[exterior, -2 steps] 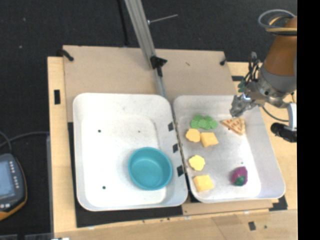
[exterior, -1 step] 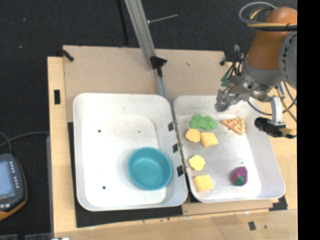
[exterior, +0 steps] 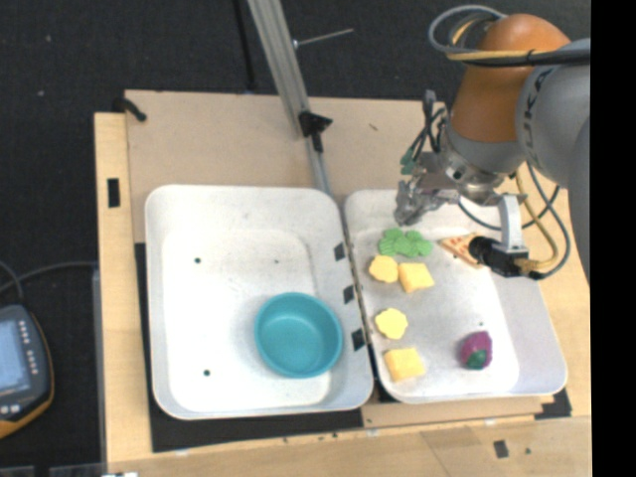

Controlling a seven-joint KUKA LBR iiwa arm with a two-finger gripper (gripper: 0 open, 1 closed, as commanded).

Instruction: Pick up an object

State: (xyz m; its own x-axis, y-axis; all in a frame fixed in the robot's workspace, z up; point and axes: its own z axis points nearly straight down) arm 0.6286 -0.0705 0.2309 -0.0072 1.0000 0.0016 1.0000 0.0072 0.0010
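- Nearest you, along the front of the right bin (exterior: 542, 366), a yellow block (exterior: 403, 365) is lying near the inner wall, and a purple-and-green fruit piece (exterior: 477, 350) is sitting well apart from it toward the right.
- In the left bin (exterior: 179, 266), a teal bowl (exterior: 297, 334) is resting upright near the front right corner, close to the wall shared with the other bin.
- Just behind the yellow block you are seeing a rounded yellow piece (exterior: 392, 323).
- Mid-bin, a second rounded yellow piece (exterior: 385, 268) is touching a yellow wedge (exterior: 416, 277) on its right.
- A green leafy piece (exterior: 404, 243) is lying just behind those two, touching them or nearly so.
- To its right, an orange piece (exterior: 456, 246) is showing beside a black fitting on the arm's cabling; you cannot make out its full shape.
- The gripper (exterior: 410, 207) is hanging over the back left part of the right bin, just behind the green leafy piece. You cannot tell how the jaws are standing; nothing is showing between them.
- The arm (exterior: 502, 87) is reaching in from the right, its orange band above the wrist.
- Farthest back, a grey metal post (exterior: 283, 63) is slanting up from the tabletop (exterior: 219, 137) behind the bins.
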